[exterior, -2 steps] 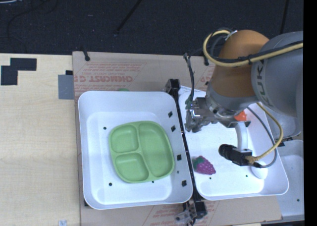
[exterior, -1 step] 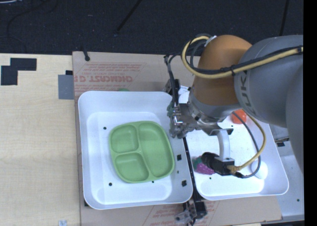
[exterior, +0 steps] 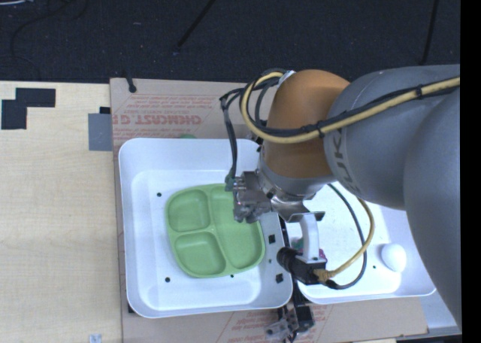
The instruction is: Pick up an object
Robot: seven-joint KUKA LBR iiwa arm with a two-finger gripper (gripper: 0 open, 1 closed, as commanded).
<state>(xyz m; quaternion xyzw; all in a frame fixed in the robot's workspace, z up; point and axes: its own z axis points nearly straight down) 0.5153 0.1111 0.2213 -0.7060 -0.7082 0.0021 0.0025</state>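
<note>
Grey arm (exterior: 391, 146) over white bins (exterior: 143, 183) on cardboard-topped bench (exterior: 158, 112)

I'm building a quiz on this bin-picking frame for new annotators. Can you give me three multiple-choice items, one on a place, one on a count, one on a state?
1. Where does the green divided tray lie?
A. In the left white bin
B. In the right white bin
C. On the wooden bench top outside the bins

2. How many compartments does the tray show?
A. One
B. Three
C. Six

3. How does the white ball lie?
A. Apart from the tray, in the right white bin
B. Inside a tray compartment
C. On the cardboard behind the bins

Answers:
1 A: the tray rests on the floor of the left white bin.
2 B: two small compartments and one long one are visible.
3 A: the ball sits alone near the right white bin's far corner.
</note>
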